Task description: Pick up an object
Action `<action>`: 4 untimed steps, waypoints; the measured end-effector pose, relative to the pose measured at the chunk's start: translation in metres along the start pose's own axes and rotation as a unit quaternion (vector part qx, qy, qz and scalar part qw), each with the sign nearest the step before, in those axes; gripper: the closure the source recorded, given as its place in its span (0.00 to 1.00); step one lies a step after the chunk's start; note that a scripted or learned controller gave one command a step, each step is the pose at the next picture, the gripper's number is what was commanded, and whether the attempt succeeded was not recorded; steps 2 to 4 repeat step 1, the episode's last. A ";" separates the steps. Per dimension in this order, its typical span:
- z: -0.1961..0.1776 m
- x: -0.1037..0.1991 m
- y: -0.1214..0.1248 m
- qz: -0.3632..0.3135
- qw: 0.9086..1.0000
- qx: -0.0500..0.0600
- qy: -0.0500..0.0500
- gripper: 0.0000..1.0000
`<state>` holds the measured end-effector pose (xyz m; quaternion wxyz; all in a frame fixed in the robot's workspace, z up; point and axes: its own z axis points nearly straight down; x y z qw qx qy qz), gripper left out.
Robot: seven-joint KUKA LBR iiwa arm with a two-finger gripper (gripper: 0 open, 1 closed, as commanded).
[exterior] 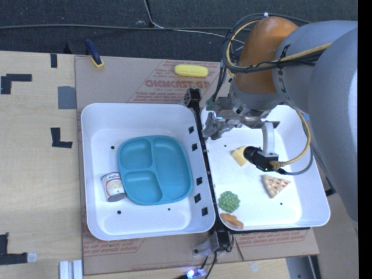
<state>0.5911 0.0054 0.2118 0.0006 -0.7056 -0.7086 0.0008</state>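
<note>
My gripper (214, 128) hangs over the upper left part of the right bin (302, 214), close to the divider between the bins. It is open with nothing between its fingers. In the right bin lie a yellow cheese wedge (239, 155), a pizza slice (275, 185), a green broccoli head (229, 201) and a small orange piece (232, 220). The cheese wedge is just right of and below the gripper. The left bin (93, 121) holds a blue divided plate (155, 169) and a small can (114, 186) lying beside it.
A yellow banana-like toy (190, 70) rests on the cardboard behind the bins, with a blue-and-yellow clamp (94, 54) at the far left corner. The arm's grey body (331, 97) and a black cable fitting (258, 158) hang over the right bin's right side.
</note>
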 end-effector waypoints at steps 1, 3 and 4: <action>-0.012 0.057 0.011 -0.001 1.000 -0.001 0.001 1.00; -0.012 0.057 0.011 -0.001 1.000 -0.001 0.001 1.00; -0.012 0.057 0.011 -0.001 1.000 -0.001 0.001 1.00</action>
